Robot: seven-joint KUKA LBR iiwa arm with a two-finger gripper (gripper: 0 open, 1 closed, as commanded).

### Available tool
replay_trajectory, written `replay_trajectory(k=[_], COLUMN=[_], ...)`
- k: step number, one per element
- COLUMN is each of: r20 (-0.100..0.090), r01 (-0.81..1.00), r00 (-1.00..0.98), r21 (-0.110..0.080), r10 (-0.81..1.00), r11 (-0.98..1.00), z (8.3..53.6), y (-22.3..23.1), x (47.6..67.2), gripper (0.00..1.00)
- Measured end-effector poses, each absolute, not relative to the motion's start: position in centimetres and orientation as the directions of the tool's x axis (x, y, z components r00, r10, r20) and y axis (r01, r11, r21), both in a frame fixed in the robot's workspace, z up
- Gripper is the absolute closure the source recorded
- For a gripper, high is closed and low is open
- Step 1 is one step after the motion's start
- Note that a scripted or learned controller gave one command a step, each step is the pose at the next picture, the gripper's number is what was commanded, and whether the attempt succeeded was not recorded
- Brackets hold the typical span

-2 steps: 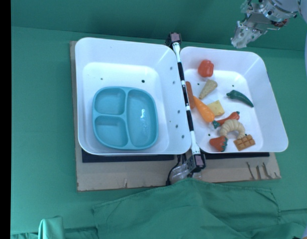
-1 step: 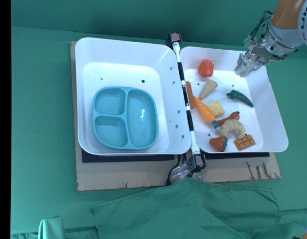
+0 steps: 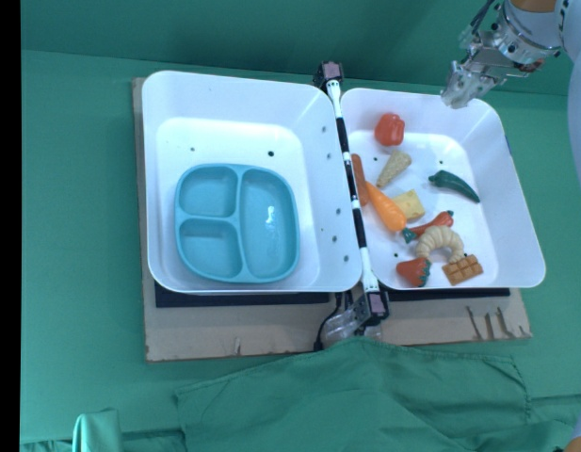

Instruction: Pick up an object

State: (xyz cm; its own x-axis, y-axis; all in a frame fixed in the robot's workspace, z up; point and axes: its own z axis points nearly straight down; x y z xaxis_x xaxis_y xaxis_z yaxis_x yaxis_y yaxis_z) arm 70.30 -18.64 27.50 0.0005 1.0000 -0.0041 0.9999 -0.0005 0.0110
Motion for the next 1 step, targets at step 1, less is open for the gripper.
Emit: replay_trajectory(k=[1], r20=[-0.004], r01=[1.0], r00=[0.002], r21=[0.006], r10=[1.0], r11=[-0.002], z=[27.41], y=[-18.71], x=[70.09], gripper=[0.0])
